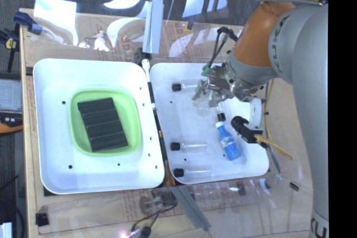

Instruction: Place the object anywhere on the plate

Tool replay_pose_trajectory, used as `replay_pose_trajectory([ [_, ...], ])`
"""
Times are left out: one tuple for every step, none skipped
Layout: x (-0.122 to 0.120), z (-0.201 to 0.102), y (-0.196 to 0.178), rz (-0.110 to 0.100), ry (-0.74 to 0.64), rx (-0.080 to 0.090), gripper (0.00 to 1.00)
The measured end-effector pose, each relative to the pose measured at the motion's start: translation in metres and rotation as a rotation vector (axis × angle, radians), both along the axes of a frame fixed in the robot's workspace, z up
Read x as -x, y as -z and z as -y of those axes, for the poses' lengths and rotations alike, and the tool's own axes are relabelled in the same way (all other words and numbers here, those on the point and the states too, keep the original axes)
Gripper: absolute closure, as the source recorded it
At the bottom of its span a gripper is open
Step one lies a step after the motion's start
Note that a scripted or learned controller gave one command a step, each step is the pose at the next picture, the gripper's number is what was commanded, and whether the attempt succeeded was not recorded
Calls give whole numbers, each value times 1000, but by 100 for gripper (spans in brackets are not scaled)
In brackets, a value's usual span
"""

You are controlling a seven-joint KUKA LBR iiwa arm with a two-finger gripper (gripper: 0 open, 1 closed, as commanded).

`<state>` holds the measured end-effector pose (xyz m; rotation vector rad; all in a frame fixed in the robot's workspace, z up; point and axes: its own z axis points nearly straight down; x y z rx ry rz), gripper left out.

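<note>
Your tool hangs over the right bin, toward that bin's far edge and a little left of its middle. Its metal fingers point down and to the left, and you cannot tell from this angle how far apart they stand; nothing shows between them.

Just beside the tool, toward the bin's right edge, lies the object — a small blue bottle with a white label, on its side on the bin floor, its cap toward the far edge. It sits near the bin's near-right corner and is apart from the tool's fingertips. A black part of the wrist hangs just right of the bottle.

Three clear tubes with black caps also lie in this bin: one near the far-left corner, one by the left edge, one at the near-left corner.

Look across to the left bin — the green plate rests at its middle, with a dark ribbed block lying flat on it. The bottle is well apart from the plate.
</note>
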<state>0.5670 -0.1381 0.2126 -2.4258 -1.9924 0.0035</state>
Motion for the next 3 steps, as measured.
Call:
replay_pose_trajectory([
  [13, -73, 22, -2, -151, -1, 100],
  [20, -130, 19, -5, -256, -1, 100],
  [20, -130, 19, -5, -255, -1, 0],
])
